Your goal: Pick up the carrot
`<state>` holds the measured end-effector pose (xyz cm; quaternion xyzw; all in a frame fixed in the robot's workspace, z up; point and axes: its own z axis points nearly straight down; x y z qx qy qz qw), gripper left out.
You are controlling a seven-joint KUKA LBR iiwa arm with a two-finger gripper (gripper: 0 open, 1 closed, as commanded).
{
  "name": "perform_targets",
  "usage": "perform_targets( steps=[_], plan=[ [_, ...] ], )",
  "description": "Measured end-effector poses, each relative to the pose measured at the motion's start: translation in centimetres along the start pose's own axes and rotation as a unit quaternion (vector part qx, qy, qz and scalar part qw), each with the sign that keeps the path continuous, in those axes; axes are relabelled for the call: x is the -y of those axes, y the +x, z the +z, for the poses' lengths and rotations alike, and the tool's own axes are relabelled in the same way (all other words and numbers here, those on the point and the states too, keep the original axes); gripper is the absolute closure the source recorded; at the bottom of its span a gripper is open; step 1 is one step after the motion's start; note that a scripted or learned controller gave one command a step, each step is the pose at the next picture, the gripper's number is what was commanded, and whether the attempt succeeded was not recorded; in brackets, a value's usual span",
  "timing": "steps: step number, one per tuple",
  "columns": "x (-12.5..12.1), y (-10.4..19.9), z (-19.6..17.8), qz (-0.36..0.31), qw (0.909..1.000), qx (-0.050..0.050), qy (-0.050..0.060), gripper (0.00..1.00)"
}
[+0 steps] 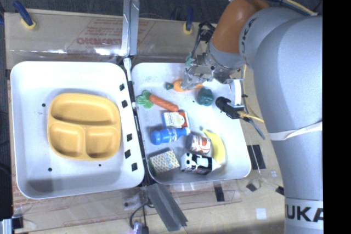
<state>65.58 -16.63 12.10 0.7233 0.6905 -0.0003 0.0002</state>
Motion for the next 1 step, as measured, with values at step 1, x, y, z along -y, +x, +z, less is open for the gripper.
perform_targets(
  steps=[1],
  plan=[
    [0.42, 5.24, -5.45, 0.053, 0.9986, 0.0, 0.0, 1.0]
  ],
)
